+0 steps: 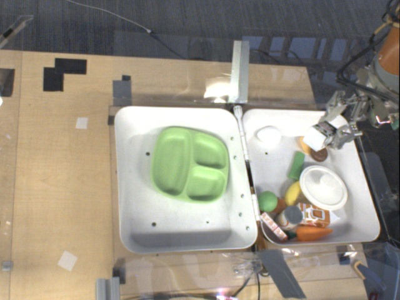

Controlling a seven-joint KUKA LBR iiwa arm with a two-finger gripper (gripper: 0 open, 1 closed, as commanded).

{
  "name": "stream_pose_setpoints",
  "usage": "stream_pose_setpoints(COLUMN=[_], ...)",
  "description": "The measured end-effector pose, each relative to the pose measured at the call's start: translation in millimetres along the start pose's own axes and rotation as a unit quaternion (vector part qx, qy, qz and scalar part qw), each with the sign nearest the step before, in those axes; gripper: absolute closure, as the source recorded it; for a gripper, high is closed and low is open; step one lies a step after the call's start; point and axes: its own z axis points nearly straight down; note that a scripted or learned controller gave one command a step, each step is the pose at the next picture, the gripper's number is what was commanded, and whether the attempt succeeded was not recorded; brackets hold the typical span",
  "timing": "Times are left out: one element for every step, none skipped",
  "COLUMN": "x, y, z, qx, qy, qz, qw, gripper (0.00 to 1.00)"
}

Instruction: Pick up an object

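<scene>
The arm was grey, with an orange band above the wrist. Black cables looped along its upper side and ran toward the wrist. The hand was a silvery metal assembly of small brackets and linkages, ending in pale, whitish fingertips.

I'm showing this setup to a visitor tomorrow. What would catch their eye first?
Probably the bright green divided plate, alone in the left bin. Next, the cluster of small colourful items around a white bowl in the right bin, with the claw over its upper right part.
</scene>
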Motion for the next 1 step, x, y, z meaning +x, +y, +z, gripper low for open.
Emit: stream_pose_setpoints(x=[-22.8], y=[101.8], z=[17.6], qx=[-0.004], qy=[0.003], qz=[-0.024], qw=[0.9997], gripper=[1.0])
